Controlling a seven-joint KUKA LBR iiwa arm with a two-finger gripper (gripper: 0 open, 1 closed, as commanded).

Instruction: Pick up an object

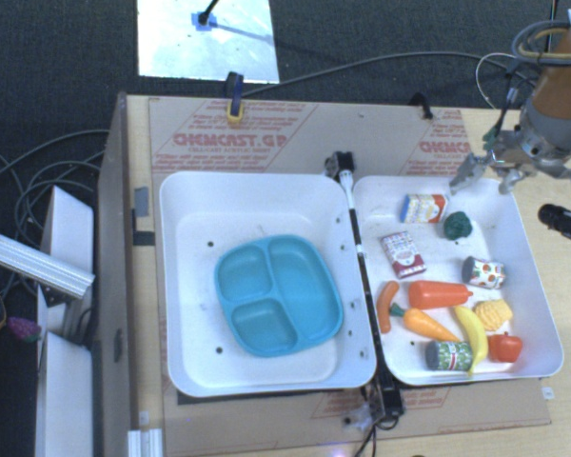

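The things to pick up all lie in the right bin (542, 298), none of them in the gripper. Near the far rim there is a small white carton (423, 208) and just beside it a dark green lump (457, 225). Below them lies a red and white packet (402, 253), then a can with a red picture (483, 272). The near part of the bin is crowded: a small orange piece (386, 306), a long orange-red piece (440, 294), a carrot (428, 325), a corn cob (494, 312), a banana (473, 334), a green can (449, 355) and a tomato (505, 347), many of them touching. I think the carton and the green lump are easier to take, because they lie more apart from the heap.

The gripper (487, 174) hangs above the far right corner of this bin, its two fingers spread apart, and nothing is between them. It is near the carton and the green lump, so I judge it is about to come down there.

The left bin (186, 208) holds a blue tray (278, 294) with three compartments. Both bins rest on a cardboard sheet (266, 131) on the bench. Behind it a shiny metal plate (205, 22) lies on dark carpet, and cables (38, 165) run at the left.
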